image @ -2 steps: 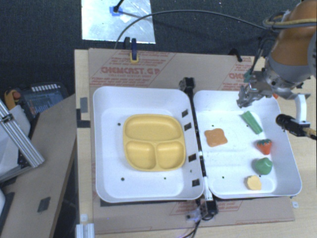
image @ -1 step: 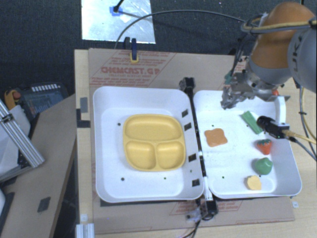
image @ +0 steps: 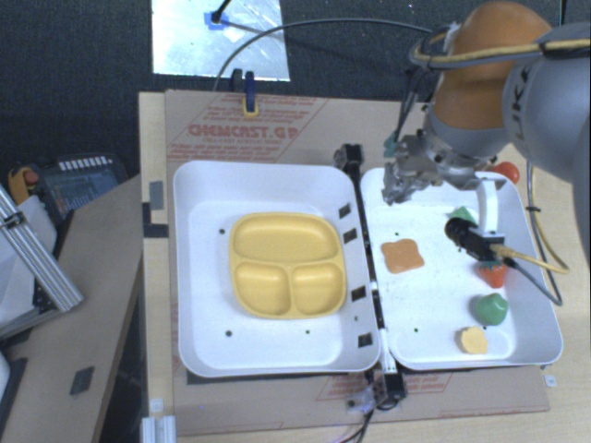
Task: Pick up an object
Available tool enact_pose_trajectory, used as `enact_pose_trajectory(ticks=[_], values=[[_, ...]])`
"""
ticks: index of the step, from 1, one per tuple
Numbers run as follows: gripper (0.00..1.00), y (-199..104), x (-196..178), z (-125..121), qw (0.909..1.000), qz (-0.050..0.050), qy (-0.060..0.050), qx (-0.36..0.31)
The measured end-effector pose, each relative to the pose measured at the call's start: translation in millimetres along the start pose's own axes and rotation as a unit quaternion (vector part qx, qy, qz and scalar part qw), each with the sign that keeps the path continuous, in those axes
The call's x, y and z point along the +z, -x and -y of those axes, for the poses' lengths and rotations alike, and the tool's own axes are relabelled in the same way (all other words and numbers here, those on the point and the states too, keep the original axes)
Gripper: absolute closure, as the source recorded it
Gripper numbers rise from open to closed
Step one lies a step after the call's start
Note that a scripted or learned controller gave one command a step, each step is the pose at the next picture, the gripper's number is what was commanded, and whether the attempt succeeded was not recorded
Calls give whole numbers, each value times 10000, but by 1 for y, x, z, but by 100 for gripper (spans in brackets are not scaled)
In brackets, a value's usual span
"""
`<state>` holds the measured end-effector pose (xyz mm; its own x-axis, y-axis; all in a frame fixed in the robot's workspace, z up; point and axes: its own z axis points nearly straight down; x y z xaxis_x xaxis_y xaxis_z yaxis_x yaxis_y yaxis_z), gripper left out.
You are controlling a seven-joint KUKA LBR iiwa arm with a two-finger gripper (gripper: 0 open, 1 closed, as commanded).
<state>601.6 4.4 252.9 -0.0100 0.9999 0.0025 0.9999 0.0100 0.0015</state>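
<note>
Brown board [image: 314, 146] lettered "CHEMCAST GP" is lying beneath the right bin [image: 434, 317]. Gripper [image: 397, 192] is hovering at that bin's eleven o'clock, grip state indeterminable. Flat orange square [image: 403, 256] is lying at nine o'clock.

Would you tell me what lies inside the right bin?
In the right bin: an orange slice, a green lump, a yellow piece. The arm covers its far corner, where a red thing peeks out; more there may be hidden.
</note>
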Motion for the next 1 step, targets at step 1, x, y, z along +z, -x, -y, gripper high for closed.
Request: enact_pose_trajectory(ticks=[1], values=[[100, -50, 18, 13, 10000, 2, -10, 4]])
